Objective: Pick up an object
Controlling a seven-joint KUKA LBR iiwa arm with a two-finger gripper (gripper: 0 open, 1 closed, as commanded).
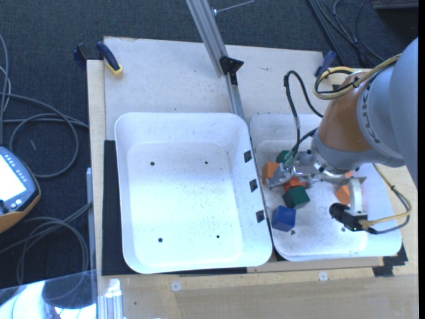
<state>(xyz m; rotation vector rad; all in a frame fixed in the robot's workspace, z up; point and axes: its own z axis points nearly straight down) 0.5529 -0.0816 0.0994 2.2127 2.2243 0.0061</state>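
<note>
Bins sit side by side on the bench (166, 65). From the camera above, the left bin (133, 145) is a smooth white tray with tiny dark specks on its floor. The right bin (319, 244) holds small blocks: a blue cube (284, 218), a green block (296, 197), an orange piece (271, 171) and another orange piece (342, 193) near the far side. The gripper (290, 176) hangs low over the blocks, just above the green one. The big grey and orange arm (358, 121) covers part of that bin. The gripper looks small and blurry, so I cannot tell how its jaws stand or if they grip a block.
</note>
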